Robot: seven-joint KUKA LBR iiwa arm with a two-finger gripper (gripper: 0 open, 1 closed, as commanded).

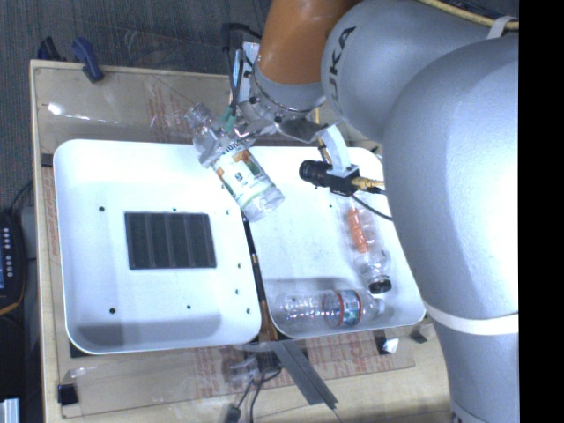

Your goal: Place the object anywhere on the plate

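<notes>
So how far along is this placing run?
Pick-up looks done: the tool holds a clear bottle lifted above the seam between the bins. Carrying is in hand. The drop onto the dark plate in the left bin remains. Two bottles still lie in the right bin.

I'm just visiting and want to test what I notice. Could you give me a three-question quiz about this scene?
1. True or false: the gripper holds a clear bottle above the bins.
2. How many bottles lie in the right bin?
3. What dark thing sits in the left bin: A) a ribbed rectangular plate, B) a cup?

Key: 1 true; 2 two, one with orange contents, one along the near wall; 3 A.
</notes>
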